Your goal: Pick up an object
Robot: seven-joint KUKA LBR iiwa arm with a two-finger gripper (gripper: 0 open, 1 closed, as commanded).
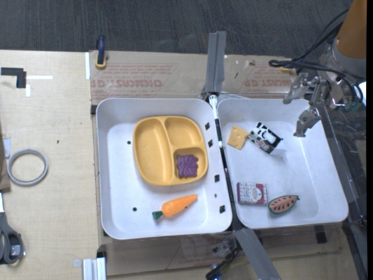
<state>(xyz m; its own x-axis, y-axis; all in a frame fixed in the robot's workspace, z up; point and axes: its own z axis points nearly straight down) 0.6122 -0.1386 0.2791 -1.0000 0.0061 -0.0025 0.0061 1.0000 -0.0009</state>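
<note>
I see a cheese slice (237, 137) and carton (266, 137) near my end effector (307, 121); its grip state I cannot tell.

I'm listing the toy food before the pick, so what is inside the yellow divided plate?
The yellow divided plate in the left bin holds a purple leafy toy in its small lower-right compartment. Whatever lies under that toy is covered.

floor (145, 13): dark grey carpet | bench (52, 214): pale wood, w/ cardboard sheet (151, 77) at back | light: even
</note>
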